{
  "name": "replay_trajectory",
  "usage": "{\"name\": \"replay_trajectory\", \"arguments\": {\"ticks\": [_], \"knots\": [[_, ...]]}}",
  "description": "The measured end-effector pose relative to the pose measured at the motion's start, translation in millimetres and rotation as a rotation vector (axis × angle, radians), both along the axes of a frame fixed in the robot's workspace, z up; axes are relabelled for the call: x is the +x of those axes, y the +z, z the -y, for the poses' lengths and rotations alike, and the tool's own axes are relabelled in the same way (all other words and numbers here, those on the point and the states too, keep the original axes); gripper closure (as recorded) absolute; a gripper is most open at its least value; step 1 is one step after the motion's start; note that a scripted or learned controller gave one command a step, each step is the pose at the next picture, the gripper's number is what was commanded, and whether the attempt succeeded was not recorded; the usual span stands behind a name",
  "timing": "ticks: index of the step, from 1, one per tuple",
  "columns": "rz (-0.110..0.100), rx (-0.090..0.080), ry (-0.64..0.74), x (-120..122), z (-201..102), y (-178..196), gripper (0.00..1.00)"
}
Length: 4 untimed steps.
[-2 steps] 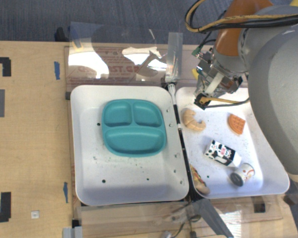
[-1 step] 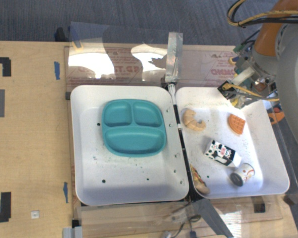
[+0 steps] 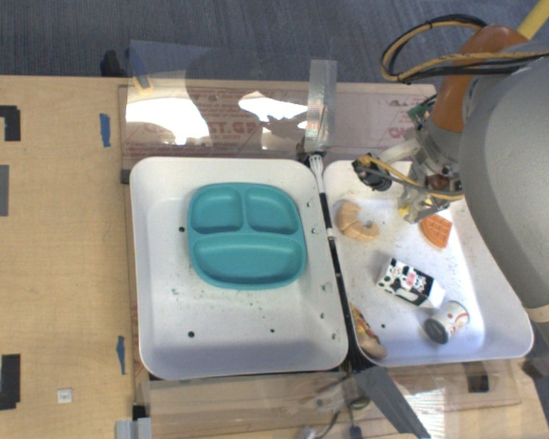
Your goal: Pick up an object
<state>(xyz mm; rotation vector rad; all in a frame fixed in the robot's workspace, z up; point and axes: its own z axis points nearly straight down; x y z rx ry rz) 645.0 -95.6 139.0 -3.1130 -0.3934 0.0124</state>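
Note:
My gripper point(image 3: 419, 207) hangs low over the far part of the right bin point(image 3: 494, 337), with the grey arm and its orange band behind it. Just below it lies an orange wedge-shaped piece point(image 3: 436, 231), close to or touching the gripper's tip. I cannot see anything held. To the left, a beige bread-like piece point(image 3: 357, 222) rests near the bin's left wall. A black-and-white carton point(image 3: 407, 282) lies mid-bin. Nearer the front, a small pale cup point(image 3: 446, 321) lies on its side.
The left bin point(image 3: 165, 318) holds a teal divided plate point(image 3: 247, 236). A small tan and red item point(image 3: 368, 333) sits against the right bin's front left wall. A ridge between the bins point(image 3: 334, 263) separates them. The bulky arm covers the right bin's right side.

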Motion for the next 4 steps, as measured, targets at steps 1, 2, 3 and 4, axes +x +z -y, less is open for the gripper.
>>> {"name": "replay_trajectory", "arguments": {"ticks": [1,2,3,4], "knots": [[0.009,-0.003,-0.055,-56.3,76.8,-52.1,1.0],[0.017,0.002,-0.001,-5.6,-19.4,50.5,1.0],[-0.004,-0.001,0.039,-63.4,6.7,-17.6,1.0],[0.015,0.001,0.092,15.0,-41.0,49.6,1.0]]}}
